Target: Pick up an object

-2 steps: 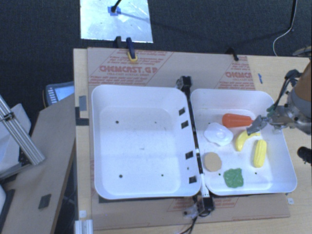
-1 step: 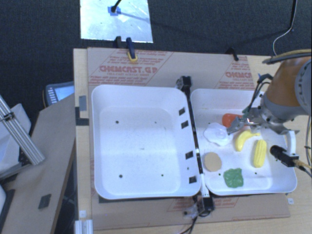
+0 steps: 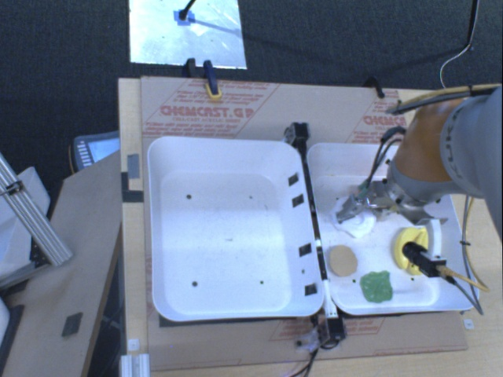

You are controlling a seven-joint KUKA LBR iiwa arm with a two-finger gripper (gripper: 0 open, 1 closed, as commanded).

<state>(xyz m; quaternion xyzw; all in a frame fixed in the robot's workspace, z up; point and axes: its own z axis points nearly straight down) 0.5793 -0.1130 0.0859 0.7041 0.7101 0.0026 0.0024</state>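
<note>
Camera view: I have the two-finger gripper (image 3: 352, 209) low in the right white bin (image 3: 338, 163), touching a small white lump (image 3: 359, 225), my likely pick; whether its jaws grip it, I cannot tell

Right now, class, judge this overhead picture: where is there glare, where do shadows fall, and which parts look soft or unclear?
Camera view: the shiny square sheet at the top gives the strongest glare; the left bin is evenly lit, with soft shading along its walls; in the right bin, the arm looks slightly soft at the edge, and the gripper blends into the white object beneath it.
</note>
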